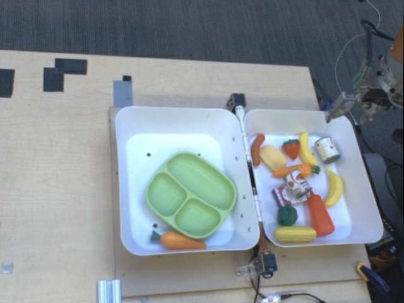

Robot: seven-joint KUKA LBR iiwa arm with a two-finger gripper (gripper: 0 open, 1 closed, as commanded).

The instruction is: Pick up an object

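- Camera view: two white bins side by side on the bench. Left bin (126, 188) bears a green divided plate (191, 196) and a toy carrot (183, 240) lying at the plate's near edge.
- Right bin (369, 223) is crowded with toy food: red sausage (256, 148), pale yellow piece (273, 158), strawberry (291, 148), two bananas (306, 148) (334, 189), small tin can (326, 149), slim orange carrot (293, 170), printed packet (294, 187), broccoli (287, 215), orange-red bottle (320, 215), yellow corn-like piece (295, 234).
- Gripper (353, 100) sits at the far right corner of the right bin, outside its rim, above the bench edge. Detail is too blurred there; cannot tell how it is set. Nothing visible in its grasp.
- Judgement: no target chosen yet; any pick most likely comes from the right bin, nearest the arm.
- Risk: items touch or overlap in the middle cluster (carrot, packet, bottle), so a descent there may pinch two at once or wedge between them.
- Risk: round can and curved bananas may roll or slip out on closing.
- Risk: items close to the bin wall leave little room; the rim could be struck.
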